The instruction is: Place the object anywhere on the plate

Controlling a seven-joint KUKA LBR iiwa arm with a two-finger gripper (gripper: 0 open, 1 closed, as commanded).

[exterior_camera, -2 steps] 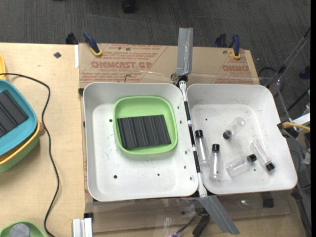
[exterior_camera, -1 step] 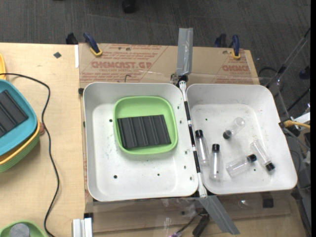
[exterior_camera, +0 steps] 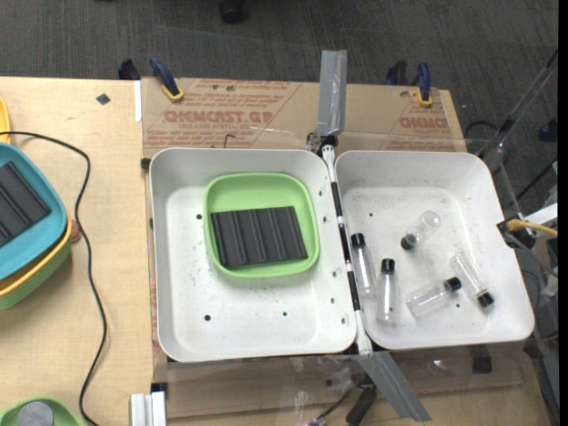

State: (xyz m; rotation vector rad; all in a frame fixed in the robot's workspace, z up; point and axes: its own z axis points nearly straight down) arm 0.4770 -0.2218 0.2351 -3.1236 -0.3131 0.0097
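Clear plastic vials: five or so small tubes with black caps lie scattered in the right bin, all on their sides. One lies along the left wall, one just beside it, one up near the middle, and two towards the lower right.
Weight: you should expect them to be very light, so a nudge will likely send one rolling.
Stiffness: probably rigid, thin-walled tubes. Firm pressure should be fine, but the smooth round wall may squirt out of a pinch.
Where to grip: take a tube across its middle, square to its long axis. The capped end is darker and easier to aim at, but a grip there may let the tube tip.
Easiest pick: the vial near the middle of the bin sits well apart from the walls and its neighbours. The one along the left wall leaves little room on the wall side.
Green plate: it rests in the left bin, with a dark ribbed insert covering its floor. The ribs should help stop a tube rolling.
Claw: you cannot tell whether it is released or clenched.
Arm pose: cannot be judged here. Expect it to reach over the right bin first.
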